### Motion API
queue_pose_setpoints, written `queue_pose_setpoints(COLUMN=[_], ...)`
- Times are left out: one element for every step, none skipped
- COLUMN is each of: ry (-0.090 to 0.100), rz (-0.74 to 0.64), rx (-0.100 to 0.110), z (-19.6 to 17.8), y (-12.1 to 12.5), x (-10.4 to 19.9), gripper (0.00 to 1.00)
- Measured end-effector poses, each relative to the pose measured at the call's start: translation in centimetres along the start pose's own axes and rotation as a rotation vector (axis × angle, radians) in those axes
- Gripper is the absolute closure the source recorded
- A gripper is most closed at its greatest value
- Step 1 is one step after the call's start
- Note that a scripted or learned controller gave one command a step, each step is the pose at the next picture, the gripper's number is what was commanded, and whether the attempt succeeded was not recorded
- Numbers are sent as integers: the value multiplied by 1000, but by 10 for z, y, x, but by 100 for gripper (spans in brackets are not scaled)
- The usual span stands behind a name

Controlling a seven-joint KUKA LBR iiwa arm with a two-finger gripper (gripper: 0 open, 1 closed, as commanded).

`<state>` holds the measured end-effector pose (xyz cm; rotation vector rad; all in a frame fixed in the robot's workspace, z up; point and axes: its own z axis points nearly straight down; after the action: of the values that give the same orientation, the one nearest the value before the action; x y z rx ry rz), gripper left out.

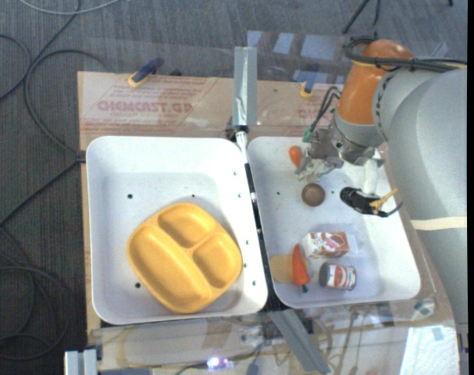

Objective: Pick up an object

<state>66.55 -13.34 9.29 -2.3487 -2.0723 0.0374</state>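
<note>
Fingers (309, 170) hung low over the far part of the right bin (283, 221); whether they were released or clenched could not be told, and nothing showed between them. The likeliest target, a small brown round object (313, 194), lay on the bin floor just near of the fingers, apart from them. An orange piece (296, 155) lay just to their left. To do the step well, centre the tips over the brown object, straddle it evenly, then descend straight; a rounded item will probably roll if touched off-centre.

Grey carpet floor (143, 30), trailing cables (41, 92), brown bench board (158, 108)
</note>
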Motion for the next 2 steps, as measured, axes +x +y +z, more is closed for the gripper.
queue_pose_setpoints(ry=[11,9], rz=[57,105], rx=[-20,-19], z=[-92,-40], y=[-13,-38], x=[108,24], gripper=[100,100])
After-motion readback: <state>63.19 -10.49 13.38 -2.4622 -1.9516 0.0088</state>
